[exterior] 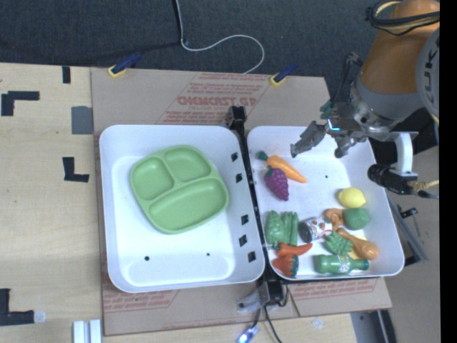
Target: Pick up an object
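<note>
Orange plastic toy carrot with a green leafy tip — the piece nearest the claw — lies in the upper-left part of the right-hand shallow white bin, close to the divider between the two bins. Its long axis runs diagonally, green tip toward the upper left, pointed end toward the lower right. A purple plastic bunch of grapes sits just beside it on the lower side, touching or nearly so.

The two-finger gripper hangs over the bare upper area of the same bin, to the right of and slightly above the carrot. Its dark fingers stand apart with nothing between them — no object is held.

Judgement: the coming move calls for travel leftward and down, with the fingers set across the carrot's diagonal. The adjacent grapes leave little room on that side, so a finger may strike them.

The left bin holds a green compartment tray.
</note>
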`<state>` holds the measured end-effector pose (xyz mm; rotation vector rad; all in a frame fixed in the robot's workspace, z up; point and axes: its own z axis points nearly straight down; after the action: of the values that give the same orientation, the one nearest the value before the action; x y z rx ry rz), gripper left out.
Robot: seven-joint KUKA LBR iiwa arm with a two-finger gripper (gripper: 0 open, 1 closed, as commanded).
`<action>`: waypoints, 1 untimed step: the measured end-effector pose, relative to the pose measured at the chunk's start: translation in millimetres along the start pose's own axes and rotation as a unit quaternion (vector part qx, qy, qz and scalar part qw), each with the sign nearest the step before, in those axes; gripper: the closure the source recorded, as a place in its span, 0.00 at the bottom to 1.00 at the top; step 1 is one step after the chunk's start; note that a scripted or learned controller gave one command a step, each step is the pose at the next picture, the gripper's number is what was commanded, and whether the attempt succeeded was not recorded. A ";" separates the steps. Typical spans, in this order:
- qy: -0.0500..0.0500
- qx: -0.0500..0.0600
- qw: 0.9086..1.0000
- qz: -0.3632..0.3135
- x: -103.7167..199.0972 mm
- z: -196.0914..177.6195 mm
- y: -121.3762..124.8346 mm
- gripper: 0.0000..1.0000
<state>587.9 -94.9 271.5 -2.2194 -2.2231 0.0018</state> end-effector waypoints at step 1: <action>0.002 0.005 1.000 0.000 41.6 19.2 -109.8 0.00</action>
<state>478.0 -53.4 252.4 -2.2125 -2.2158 0.0093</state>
